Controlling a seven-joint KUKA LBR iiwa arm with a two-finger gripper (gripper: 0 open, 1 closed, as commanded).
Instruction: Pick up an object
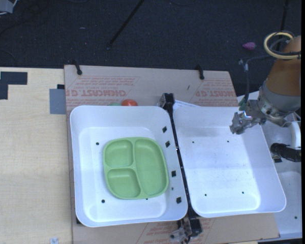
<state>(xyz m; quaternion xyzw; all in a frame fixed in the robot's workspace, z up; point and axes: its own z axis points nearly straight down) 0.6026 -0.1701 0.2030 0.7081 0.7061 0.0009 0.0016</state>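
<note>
At 3 o'clock, over the right bin (274,197), our gripper (239,123) hangs; too blurry to tell its state. We should swing to 9 o'clock and grab the green divided plate (135,168) by its rim in the left bin (84,161).

Even overhead light is washing both white bins (221,136) brightly; the floor behind is lying dim, edges slightly soft.
</note>
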